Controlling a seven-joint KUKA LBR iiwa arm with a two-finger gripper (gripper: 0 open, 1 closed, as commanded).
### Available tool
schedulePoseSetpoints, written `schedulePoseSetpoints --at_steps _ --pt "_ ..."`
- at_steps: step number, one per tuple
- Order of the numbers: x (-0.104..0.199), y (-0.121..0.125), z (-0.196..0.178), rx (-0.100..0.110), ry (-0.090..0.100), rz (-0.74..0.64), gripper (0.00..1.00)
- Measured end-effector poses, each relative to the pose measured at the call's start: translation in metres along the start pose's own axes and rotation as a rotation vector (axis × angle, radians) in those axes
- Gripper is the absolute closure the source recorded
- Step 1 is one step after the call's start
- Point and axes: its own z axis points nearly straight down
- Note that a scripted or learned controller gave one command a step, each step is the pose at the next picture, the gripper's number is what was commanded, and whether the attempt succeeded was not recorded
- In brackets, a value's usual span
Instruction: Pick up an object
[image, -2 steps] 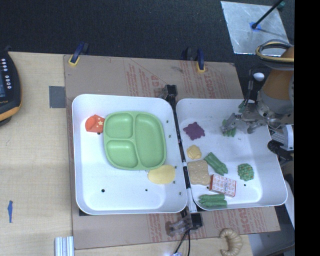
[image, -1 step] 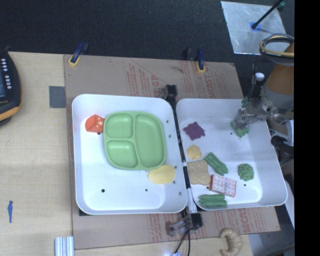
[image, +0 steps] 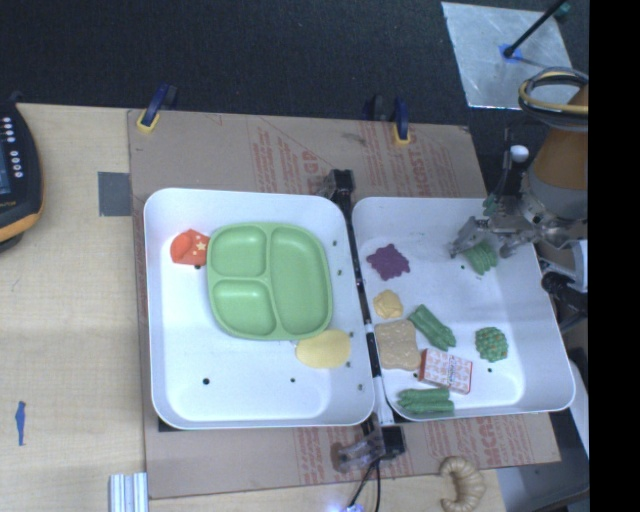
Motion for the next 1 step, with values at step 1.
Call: schedulePoseSetpoints --at_steps 1 --pt "0.0003 0.0190 0.0147 -0.005 0.000 0.002 0.00"
